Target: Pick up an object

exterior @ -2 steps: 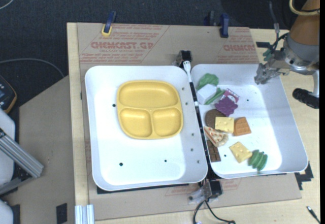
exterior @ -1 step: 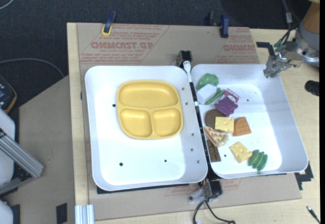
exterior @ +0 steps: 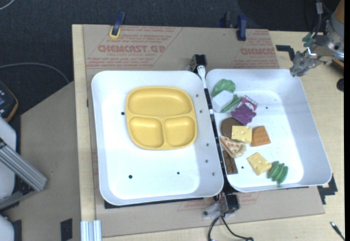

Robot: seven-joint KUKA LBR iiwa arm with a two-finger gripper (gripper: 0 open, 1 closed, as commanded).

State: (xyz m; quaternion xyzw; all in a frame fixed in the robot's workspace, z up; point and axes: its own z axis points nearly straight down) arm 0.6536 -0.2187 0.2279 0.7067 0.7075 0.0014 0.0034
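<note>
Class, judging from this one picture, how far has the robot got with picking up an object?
Done: nothing yet. The yellow divided plate sits in the left bin, and the toy food, such as the cheese wedge, lies in the right bin. In hand: the claw is by that bin's far right corner. Left: reach, grip, lift.

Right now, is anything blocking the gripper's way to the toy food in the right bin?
Nothing visible. The gripper sits above the right bin's far right corner, and bare white floor lies between it and the toy food pile.
</note>
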